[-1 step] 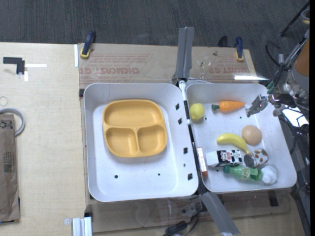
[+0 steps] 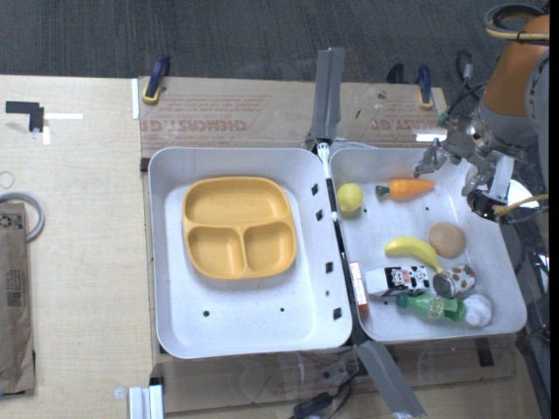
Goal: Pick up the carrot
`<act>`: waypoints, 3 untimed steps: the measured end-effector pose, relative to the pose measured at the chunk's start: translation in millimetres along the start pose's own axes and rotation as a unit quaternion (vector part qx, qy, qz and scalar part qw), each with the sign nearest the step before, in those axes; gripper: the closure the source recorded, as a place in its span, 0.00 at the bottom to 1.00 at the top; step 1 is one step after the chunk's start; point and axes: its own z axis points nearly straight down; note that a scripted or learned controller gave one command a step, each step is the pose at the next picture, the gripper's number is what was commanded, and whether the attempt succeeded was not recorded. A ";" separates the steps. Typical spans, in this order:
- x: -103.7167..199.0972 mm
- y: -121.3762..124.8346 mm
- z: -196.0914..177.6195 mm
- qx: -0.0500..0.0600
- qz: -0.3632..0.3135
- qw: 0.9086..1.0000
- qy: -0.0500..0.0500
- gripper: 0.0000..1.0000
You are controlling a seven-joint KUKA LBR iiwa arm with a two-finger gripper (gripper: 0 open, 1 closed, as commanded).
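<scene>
Nearest to us, at the front of the right bin [image 2: 515, 308], we saw a green bottle [image 2: 432, 306] lying on its side, touching a small black-and-white carton [image 2: 403, 278] and a rounded patterned object [image 2: 456, 280]. Just behind them lay a banana [image 2: 414, 250] and a pale brown egg-shaped item [image 2: 447, 239]. In the left bin [image 2: 166, 260] sat a yellow divided plate [image 2: 238, 227], well apart from everything else.

Farther back in the right bin we found the carrot [image 2: 409, 188] lying flat, its green top toward a yellow lemon [image 2: 348, 198] near the divider. The end effector [image 2: 434, 156] hung just beyond the carrot's thicker end, close to the bin's back wall, with nothing between its fingers that we could see; whether it was spread or closed we could not tell.

We judged the grasp not yet made. Because the carrot is tapered and round, an off-centre pinch could roll it or squeeze it out. The nearby back wall could also block one finger on the descent and spoil the closure.
</scene>
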 end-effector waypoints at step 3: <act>4.7 4.5 61.5 0.001 -0.061 0.998 0.000 1.00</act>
